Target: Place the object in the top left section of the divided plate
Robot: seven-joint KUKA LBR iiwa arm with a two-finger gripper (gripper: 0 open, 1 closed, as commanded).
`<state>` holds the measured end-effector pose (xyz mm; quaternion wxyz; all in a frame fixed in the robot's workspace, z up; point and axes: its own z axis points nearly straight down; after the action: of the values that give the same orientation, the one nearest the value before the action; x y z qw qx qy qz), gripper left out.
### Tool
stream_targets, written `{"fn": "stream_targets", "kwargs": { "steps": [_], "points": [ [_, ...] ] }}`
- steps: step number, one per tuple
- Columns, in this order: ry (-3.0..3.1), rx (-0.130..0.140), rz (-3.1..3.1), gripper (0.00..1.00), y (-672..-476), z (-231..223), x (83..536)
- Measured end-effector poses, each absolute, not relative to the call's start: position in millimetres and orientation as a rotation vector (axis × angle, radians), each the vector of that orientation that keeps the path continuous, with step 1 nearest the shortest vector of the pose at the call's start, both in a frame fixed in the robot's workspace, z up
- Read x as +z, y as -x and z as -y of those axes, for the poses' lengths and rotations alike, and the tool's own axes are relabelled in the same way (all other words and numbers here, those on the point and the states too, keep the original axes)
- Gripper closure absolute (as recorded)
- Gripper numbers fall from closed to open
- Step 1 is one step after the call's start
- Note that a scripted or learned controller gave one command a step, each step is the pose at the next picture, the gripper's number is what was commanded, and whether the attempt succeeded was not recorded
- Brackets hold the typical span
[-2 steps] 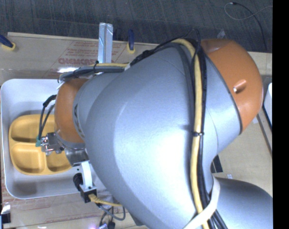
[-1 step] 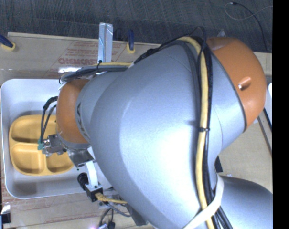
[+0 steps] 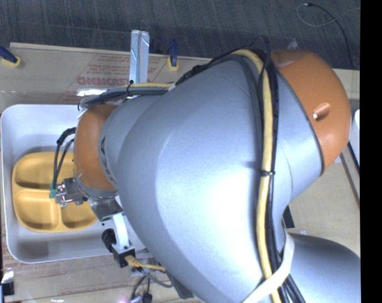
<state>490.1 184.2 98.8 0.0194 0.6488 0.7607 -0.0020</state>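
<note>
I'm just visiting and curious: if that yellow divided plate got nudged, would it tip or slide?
The yellow divided plate looks low and wide, so it would probably slide rather than tip. It appears moulded and stiff, likely plastic and light. The white bin wall beside it would probably stop it.

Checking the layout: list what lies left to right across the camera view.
White bin → yellow divided plate → orange wrist band → grey arm → orange joint cap.
</note>
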Motion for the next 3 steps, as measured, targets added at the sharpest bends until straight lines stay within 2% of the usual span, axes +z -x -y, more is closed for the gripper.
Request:
{"fn": "stream_targets", "kwargs": {
  "steps": [1, 3],
  "points": [
    [-1.992, -0.006, -2.379, 0.00, -490.2, -183.6, 98.8],
    [-1.560, -0.029, -2.696, 0.00, -488.5, -179.0, 98.9]
  ]
}}
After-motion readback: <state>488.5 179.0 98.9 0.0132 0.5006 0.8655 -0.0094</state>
